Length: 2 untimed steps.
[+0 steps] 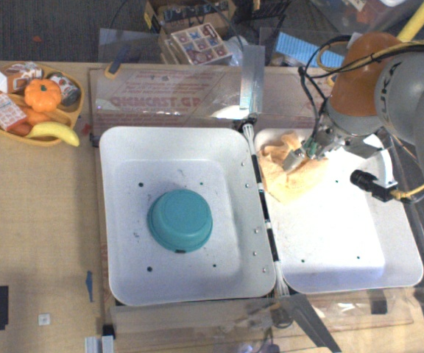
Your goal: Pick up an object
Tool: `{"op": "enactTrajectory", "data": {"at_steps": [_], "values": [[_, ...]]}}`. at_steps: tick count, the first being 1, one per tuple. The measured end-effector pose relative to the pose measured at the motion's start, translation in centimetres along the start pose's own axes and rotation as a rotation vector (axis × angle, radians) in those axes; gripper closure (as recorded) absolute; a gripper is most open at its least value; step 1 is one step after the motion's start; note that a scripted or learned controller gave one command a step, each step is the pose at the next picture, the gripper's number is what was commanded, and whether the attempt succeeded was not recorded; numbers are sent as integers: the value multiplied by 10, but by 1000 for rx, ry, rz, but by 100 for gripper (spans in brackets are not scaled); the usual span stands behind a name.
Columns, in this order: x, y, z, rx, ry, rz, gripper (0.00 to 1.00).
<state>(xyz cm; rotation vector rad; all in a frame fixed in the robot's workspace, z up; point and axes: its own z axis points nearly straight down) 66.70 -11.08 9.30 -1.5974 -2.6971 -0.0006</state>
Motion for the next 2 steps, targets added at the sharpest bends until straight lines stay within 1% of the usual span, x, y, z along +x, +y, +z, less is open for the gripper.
{"op": "enactTrajectory", "data": {"at_steps": [1,2], "values": [[-2,3,-12,-10,-7,0,100],[32,18,-91,-4,-8,115,100]]}}
